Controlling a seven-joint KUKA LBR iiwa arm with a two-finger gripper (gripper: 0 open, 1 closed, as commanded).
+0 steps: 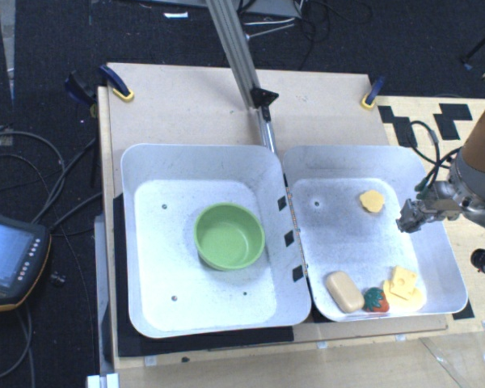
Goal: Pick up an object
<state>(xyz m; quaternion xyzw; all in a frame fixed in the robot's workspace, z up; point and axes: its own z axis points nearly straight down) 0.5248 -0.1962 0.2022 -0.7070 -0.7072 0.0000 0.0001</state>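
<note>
Camera view, slanting down on the bench. Finds the candidates for picking spread over both bins: a green bowl (229,237) sitting upright near the middle of the left bin (145,217), and four small pieces in the right bin (339,164). Puts a yellow lump (373,201) alone toward the far right part of that bin, well apart from the others. Groups the rest along the near edge: a tan oblong piece (344,291), a small red and green piece (376,300) just beside it, and a pale yellow wedge (404,285) next to that, close to the bin's near right corner.

Judging by looks, probably light toy food, easy to nudge across the smooth bin floor. Favours the yellow lump as the target: isolated, compact, room on every side, best taken across its narrow width from straight above. Would take the tan piece across its short axis, though crowded by its neighbour. Suggests a grip on the bowl's rim only, stiff and likely slippery.

Reaches in from the right with the arm (477,164), wrist bent toward the bin. Places the gripper (411,216) over the right side of the right bin, near the yellow lump but apart from it, height above the floor hard to judge. Cannot tell whether the jaws stand apart or together; too dark and small. Shows nothing held.
</note>
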